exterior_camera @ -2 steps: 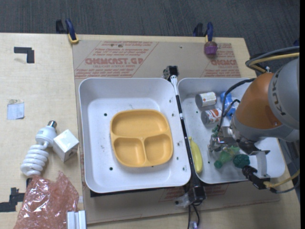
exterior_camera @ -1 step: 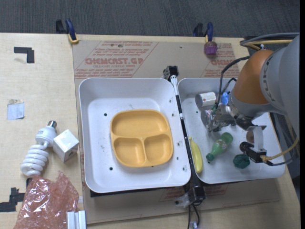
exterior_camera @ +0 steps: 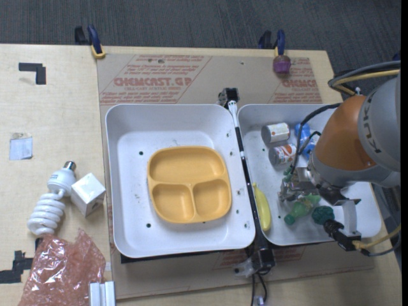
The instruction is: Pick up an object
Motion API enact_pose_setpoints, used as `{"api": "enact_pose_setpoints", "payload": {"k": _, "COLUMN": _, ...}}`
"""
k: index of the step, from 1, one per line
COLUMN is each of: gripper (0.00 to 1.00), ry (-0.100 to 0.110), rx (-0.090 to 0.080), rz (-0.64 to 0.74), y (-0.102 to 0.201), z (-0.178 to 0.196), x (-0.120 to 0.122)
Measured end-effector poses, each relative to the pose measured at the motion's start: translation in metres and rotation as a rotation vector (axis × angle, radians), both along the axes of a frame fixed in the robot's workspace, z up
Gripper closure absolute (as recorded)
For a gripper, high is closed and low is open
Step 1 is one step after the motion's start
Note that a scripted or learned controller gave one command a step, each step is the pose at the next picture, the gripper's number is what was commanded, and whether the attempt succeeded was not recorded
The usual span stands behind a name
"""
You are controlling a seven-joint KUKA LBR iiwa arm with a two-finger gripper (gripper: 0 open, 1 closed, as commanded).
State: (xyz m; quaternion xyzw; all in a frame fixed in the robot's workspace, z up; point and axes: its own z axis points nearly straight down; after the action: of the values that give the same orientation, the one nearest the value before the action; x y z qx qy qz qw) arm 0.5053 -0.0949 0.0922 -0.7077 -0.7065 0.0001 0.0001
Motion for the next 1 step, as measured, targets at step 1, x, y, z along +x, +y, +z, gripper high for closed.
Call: {"api": "enact_pose_setpoints", "payload": {"k": 1, "gripper": 0.0, "ry": -0.001, "rx": -0.001, "rz": 0.004, "y": -0.0174, "z": 0.0005, "x": 0.0611}}
